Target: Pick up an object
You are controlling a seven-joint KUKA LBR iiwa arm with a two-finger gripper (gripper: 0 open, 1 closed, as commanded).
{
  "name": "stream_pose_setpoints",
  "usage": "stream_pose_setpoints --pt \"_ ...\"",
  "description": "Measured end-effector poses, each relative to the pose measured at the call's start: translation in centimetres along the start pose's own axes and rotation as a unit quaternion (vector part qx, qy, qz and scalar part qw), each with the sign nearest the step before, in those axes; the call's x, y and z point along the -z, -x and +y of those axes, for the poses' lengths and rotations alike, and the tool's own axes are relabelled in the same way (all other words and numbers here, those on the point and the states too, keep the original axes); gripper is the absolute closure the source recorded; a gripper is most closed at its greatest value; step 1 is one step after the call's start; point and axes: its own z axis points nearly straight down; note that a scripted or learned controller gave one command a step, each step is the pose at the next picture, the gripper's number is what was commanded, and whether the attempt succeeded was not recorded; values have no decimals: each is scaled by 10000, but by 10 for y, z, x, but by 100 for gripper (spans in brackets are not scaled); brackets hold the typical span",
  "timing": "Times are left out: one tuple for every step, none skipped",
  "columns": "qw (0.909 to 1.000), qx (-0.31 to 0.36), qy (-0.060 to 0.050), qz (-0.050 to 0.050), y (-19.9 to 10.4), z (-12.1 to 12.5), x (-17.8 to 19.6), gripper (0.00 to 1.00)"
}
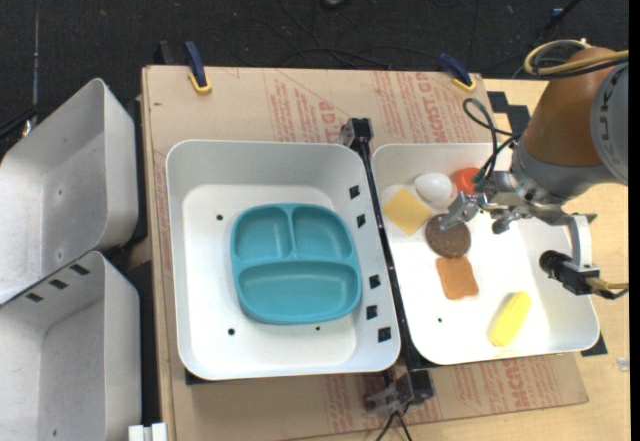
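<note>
Camera view, pincer (468, 209) state unclear, above round brown patty (449, 238), beside smooth white egg (434, 188), flat yellow cheese slice (405, 211), toast (457, 278), glossy lemon (510, 318), teal divided tray (296, 263) centre-left.

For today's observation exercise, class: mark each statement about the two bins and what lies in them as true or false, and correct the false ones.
1. The teal divided tray lies in the left bin. True.
2. The yellow object lies in the left bin. False: it lies in the right bin, near its front edge.
3. The brown round item lies between the yellow slice and the orange-brown slice. True.
4. The white egg-shaped item rests on the teal tray. False: it lies in the right bin.
</note>
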Motion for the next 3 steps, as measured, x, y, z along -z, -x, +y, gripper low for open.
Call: stream_pose_setpoints --pt "10000 0 1 -1 2 7 -61 0" --pt "10000 -6 37 -11 3 8 -45 100" --pt "10000 17 45 -8 -3 4 15 100"
